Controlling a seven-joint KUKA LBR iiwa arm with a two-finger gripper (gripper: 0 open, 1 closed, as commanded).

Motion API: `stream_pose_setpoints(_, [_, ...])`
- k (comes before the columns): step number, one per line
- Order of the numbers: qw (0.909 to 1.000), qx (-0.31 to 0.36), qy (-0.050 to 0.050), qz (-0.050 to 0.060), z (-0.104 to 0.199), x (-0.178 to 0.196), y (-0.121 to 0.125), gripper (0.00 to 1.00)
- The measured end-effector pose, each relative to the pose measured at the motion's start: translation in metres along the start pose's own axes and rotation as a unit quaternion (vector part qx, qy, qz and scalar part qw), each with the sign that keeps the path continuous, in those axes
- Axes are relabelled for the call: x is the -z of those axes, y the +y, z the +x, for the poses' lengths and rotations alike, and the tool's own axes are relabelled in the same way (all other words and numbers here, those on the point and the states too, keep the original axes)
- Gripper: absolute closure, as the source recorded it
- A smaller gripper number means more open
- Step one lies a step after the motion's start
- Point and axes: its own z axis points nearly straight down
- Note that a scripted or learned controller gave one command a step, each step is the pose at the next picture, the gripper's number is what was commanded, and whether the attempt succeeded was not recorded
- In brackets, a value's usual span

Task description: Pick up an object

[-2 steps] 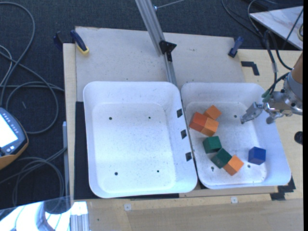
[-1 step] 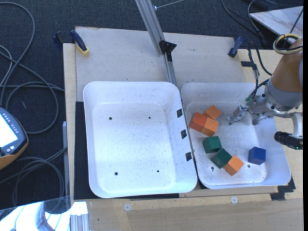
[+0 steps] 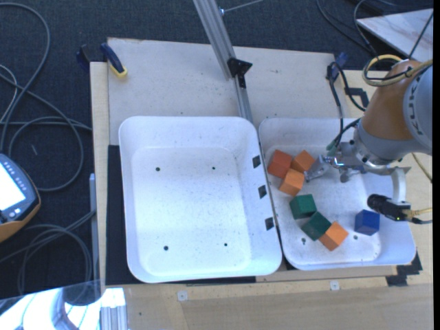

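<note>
Three orange blocks (image 3: 289, 170) huddle together in the upper left of the right-hand bin (image 3: 385, 256), one at the back left, one just beside it to the right, and a third touching in front; any of them could serve as the object to lift, and the cluster appears the likeliest target because it lies nearest the arm's working end. The pincer (image 3: 317, 172) sits low over the bin floor just to the right of that cluster, its tip seemingly close to the right-hand orange block, though whether it touches cannot be told, nor whether the pincer is apart or together, since the grey wrist and its fittings crowd that spot. No block is seen held. Further forward lie two green blocks (image 3: 309, 215), touching, with a fourth orange block (image 3: 335, 236) against the nearer one, and a blue block (image 3: 367, 222) standing apart at the right. The tight packing suggests a grasp may be awkward, neighbours leaving little room. The left-hand bin (image 3: 137, 133) sits alongside on the bench (image 3: 179, 67), a slanted metal rail (image 3: 220, 33) crossing above.
</note>
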Motion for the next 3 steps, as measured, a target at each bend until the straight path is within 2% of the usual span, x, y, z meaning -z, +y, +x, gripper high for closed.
stream_pose_setpoints(1, [1.0000,-0.002,-0.001,0.002,-0.053,-0.004,0.031,0.00])
stream_pose_setpoints(2, [1.0000,0.000,0.001,0.003,-0.052,-0.005,0.046,0.00])
stream_pose_setpoints(3, [1.0000,0.001,0.001,0.002,-0.039,-0.005,0.083,0.00])
